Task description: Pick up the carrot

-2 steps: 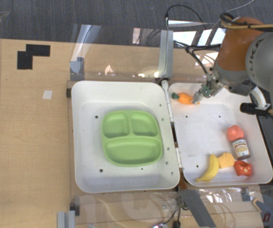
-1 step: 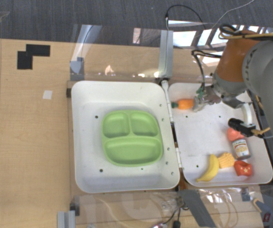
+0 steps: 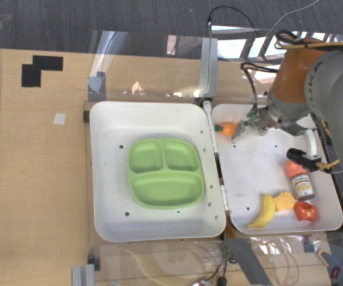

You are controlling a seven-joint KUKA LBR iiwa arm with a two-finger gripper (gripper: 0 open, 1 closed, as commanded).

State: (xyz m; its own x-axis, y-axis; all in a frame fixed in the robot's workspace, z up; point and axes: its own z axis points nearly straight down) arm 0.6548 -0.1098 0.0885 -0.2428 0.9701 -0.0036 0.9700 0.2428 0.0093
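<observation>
A small orange carrot (image 3: pixel 226 128) with a green tip lies in the far left corner of the right bin (image 3: pixel 249 183), close to the divider. My gripper (image 3: pixel 243 128) hangs low just right of it, its fingertips next to the carrot's right end. The grey arm with its orange band comes in from the upper right. I see nothing held between the fingers, and the carrot rests on the bin floor.
The left bin (image 3: pixel 108 213) holds a green divided plate (image 3: pixel 166 172). In the right bin's near right corner lie a banana (image 3: pixel 263 212), a corn piece (image 3: pixel 284 201), a red pepper (image 3: pixel 305 211), a small jar (image 3: pixel 303 186) and a pink-red item (image 3: pixel 294 168).
</observation>
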